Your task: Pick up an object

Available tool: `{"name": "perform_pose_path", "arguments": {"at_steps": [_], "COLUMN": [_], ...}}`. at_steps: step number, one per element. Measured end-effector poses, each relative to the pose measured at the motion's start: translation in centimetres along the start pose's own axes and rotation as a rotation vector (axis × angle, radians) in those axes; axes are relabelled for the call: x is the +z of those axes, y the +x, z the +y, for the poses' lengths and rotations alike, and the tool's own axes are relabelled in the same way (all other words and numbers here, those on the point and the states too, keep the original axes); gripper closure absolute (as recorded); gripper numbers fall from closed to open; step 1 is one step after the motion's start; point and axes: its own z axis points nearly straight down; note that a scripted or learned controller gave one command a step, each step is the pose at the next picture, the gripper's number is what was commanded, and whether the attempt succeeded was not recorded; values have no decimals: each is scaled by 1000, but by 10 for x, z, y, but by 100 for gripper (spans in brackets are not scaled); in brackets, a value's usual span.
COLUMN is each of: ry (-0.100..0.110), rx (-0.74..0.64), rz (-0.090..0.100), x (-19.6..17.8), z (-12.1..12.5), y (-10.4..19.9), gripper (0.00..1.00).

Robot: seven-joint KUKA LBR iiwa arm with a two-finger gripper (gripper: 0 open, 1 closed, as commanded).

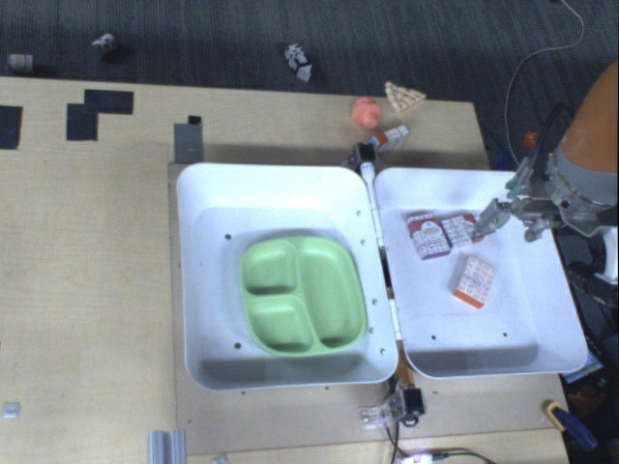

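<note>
Arm over the right bin, objects lying loose on its floor

The gripper (pixel 505 213) reached in from the right above the right bin (pixel 551 356), its tip just beside the red-and-white packets (pixel 437 233) near the bin's back; whether its fingers were open or closed could not be told, and nothing showed between them. A small orange-and-white box (pixel 473 281) lay tilted nearer the bin's middle, apart from the packets and from the gripper. The left bin (pixel 208 356) held a green divided tray (pixel 302 295) with three compartments. Behind the bins, on the bench (pixel 87 288), sat a pink ball (pixel 366 112) and a wedge-shaped toy (pixel 403 97)
</note>
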Motion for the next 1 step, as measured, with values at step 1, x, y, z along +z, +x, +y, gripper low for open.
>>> {"name": "perform_pose_path", "arguments": {"at_steps": [1], "ry": [3], "rx": [2], "rz": [0], "x": [110], "z": [2], "y": [-19], "gripper": [0]}}
